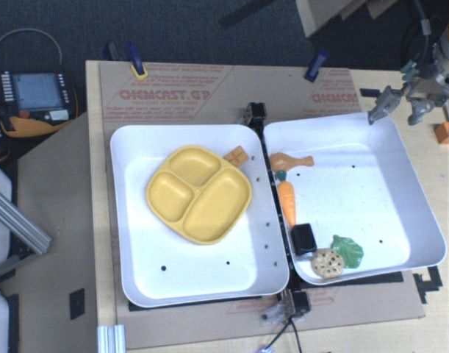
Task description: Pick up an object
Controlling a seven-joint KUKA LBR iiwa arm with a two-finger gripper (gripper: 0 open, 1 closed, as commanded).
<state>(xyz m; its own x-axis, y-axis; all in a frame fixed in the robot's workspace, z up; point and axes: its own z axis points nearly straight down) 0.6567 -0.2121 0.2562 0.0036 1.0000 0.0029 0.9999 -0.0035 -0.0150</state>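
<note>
Plate (198, 194) in left bin (128, 219); carrot (286, 201), cookie (327, 263) in right bin (400, 197)

gripper spread above the right bin's far corner

the gripper (399, 107) hangs open over the far right rim of the right bin (419, 197). well below and left of its jaws, along that bin's left wall, lie a drumstick (290, 162), carrot (286, 201), black block (303, 238), cookie (328, 263) and green leaf (348, 250).
</note>
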